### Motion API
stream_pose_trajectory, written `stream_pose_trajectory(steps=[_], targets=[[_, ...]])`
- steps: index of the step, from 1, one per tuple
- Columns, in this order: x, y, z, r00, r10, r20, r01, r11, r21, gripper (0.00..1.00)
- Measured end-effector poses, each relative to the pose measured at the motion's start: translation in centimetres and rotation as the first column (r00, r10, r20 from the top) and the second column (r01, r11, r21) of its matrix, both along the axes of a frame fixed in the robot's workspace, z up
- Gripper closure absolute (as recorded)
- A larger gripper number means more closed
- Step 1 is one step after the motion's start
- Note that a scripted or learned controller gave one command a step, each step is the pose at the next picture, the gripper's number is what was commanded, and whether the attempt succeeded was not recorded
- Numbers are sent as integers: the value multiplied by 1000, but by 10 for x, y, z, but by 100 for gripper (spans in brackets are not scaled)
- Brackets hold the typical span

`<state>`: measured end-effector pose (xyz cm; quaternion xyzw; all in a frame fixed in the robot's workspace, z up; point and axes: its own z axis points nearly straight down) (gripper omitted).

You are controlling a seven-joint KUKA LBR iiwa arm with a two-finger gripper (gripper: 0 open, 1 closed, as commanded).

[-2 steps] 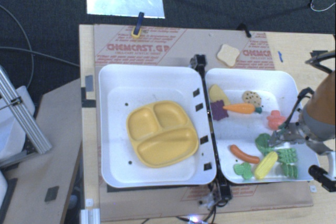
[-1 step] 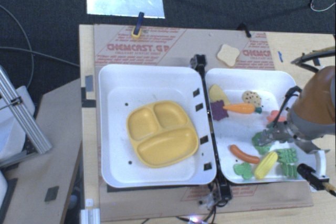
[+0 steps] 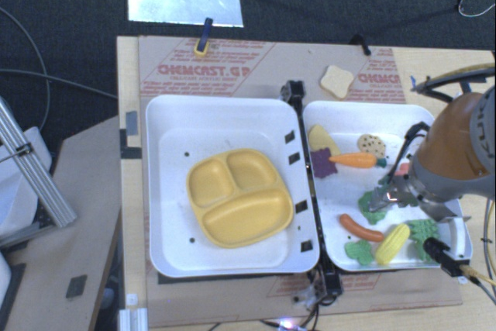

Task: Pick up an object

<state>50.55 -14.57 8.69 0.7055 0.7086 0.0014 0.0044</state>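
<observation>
The right bin (image 3: 341, 116) holds several toy foods. An orange carrot (image 3: 355, 160) lies beside a purple piece (image 3: 320, 163) and a pale yellow piece (image 3: 318, 138), with a cookie (image 3: 371, 143) further back. A red sausage (image 3: 361, 228), a yellow corn cob (image 3: 392, 242), a green leaf (image 3: 358, 250) and a broccoli (image 3: 422, 230) lie along the front. My gripper (image 3: 384, 198) reaches in from the right and hangs low over a green leafy piece (image 3: 370, 207), partly covering it. Nothing shows as lifted.
The left bin (image 3: 167, 128) holds a yellow divided plate (image 3: 239, 196). A slice of toy bread (image 3: 337, 81) lies on the bench behind the right bin. A black divider (image 3: 304, 167) runs between the bins. The arm's orange band (image 3: 465, 139) overhangs the right bin's right side.
</observation>
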Motion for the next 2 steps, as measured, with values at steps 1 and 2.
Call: stream_pose_trajectory(steps=[1,2], targets=[[9,29,0,1000,1,0,-1,1000,0,100],[-10,123,103,1000,8,-1,-8,1000,7,100]])
